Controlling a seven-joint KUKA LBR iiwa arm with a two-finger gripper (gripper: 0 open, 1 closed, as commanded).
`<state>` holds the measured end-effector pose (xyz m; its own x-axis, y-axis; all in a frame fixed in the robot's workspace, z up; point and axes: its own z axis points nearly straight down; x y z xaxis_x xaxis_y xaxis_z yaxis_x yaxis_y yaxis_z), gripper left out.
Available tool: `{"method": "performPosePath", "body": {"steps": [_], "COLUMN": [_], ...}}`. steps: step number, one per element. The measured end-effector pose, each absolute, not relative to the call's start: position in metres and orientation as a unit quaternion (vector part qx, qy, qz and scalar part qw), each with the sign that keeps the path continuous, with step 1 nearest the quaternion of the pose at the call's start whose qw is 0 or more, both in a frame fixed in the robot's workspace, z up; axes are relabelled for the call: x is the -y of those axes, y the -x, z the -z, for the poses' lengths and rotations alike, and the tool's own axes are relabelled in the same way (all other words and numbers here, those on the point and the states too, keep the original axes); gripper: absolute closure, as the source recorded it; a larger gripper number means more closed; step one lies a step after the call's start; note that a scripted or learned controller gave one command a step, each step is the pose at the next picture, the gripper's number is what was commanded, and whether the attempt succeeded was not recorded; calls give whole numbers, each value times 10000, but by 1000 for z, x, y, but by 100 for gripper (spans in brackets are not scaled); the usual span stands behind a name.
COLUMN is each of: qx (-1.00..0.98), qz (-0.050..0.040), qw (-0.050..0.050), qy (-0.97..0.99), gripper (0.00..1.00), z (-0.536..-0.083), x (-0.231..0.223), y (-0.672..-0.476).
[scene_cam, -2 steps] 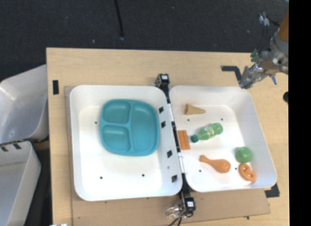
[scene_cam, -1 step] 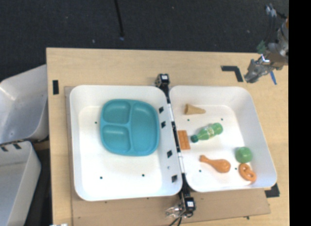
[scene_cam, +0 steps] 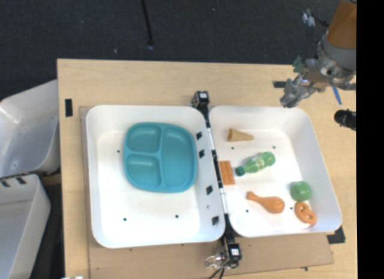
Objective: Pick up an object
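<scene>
The right bin [scene_cam: 318,146] holds a tan wedge [scene_cam: 239,134], a green bottle [scene_cam: 255,164] lying on its side, an orange block [scene_cam: 226,173] by the left wall, an orange drumstick-shaped toy [scene_cam: 267,202], a green ball [scene_cam: 301,190] and an orange pretzel [scene_cam: 305,213]. My gripper [scene_cam: 292,96] hangs above the bin's far right corner, over the bench rather than over any object. Nothing shows between its fingers.
The left bin [scene_cam: 108,224] carries a teal divided plate [scene_cam: 161,156]. A black clip [scene_cam: 200,98] sits at the far end of the seam between the bins, and another fitting [scene_cam: 227,254] at the near end. White containers [scene_cam: 27,134] stand left of the bench.
</scene>
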<state>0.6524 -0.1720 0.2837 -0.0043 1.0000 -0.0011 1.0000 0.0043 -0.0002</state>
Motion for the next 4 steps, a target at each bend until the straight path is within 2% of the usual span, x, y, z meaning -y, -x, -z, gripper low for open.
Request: {"method": "performPosePath", "body": {"steps": [1, 3, 4], "qx": [-7093, -7090, -7093], "qz": [-4, -5, -12], "qw": [2, 10, 8], "qy": [-7049, -7052, -7049], "gripper": [100, 100, 100], "z": [-284, -256, -259], "x": [114, 16, -33], "y": [-654, -675, -675]}}
